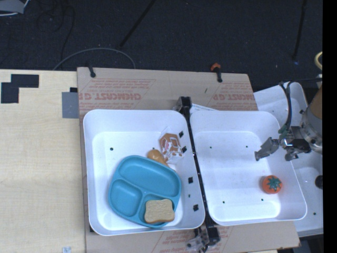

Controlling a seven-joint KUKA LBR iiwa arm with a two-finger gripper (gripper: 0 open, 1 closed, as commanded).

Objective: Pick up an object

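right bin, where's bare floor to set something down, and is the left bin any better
Right bin: bare across its left and middle floor, from the divider to the tomato; the gripper hangs over the right side. Left bin: crowded by the blue tray, bread and wrapper; only its upper-left floor is free.

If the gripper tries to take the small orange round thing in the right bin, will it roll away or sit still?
The orange ball-like toy looks round, so a push would probably roll it across the right bin's smooth white floor. It seems small, likely light. The gripper sits above-left of it, apart.
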